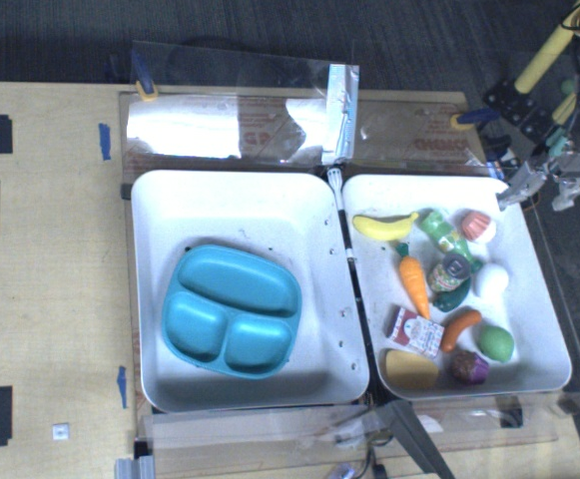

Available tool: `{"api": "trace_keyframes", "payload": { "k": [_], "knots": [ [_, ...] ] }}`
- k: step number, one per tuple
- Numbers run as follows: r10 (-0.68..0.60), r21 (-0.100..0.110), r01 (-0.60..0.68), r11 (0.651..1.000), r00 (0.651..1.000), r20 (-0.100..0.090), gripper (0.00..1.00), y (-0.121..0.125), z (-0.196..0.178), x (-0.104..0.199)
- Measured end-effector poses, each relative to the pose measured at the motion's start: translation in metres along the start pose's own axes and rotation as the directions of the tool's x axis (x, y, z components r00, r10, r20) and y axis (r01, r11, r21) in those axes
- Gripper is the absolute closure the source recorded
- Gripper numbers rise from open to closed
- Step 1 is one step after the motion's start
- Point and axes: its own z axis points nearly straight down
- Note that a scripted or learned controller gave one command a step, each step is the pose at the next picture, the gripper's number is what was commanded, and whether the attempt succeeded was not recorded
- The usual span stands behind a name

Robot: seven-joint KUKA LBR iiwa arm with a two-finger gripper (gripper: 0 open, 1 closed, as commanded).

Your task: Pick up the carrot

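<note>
Carrot [413, 283] lies in the right bin [549, 297], banana [384, 227] at its twelve o'clock. Looks light, stiff, slick plastic; I'd pinch mid-body. Gripper [529, 183] state I cannot tell.

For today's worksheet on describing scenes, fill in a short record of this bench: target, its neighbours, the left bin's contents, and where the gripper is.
target: carrot, lying in the right bin
neighbours: banana above it, dark bottle beside it
left bin: blue divided tray
gripper: over the right bin's upper right corner, away from the carrot
</note>
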Motion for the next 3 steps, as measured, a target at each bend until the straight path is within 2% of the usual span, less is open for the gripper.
{"api": "trace_keyframes", "payload": {
  "k": [1, 2, 3],
  "knots": [
    [-0.221, 0.004, 0.221, 0.975, 0.975, -0.003, 0.00, -0.003, 0.085, 0.054],
    [-0.373, -0.006, 0.373, 0.928, 0.928, 0.004, 0.00, -0.025, 0.169, 0.091],
    [-0.372, -0.006, 0.372, 0.928, 0.928, 0.003, 1.00, -0.024, 0.163, 0.092]
  ]
}}
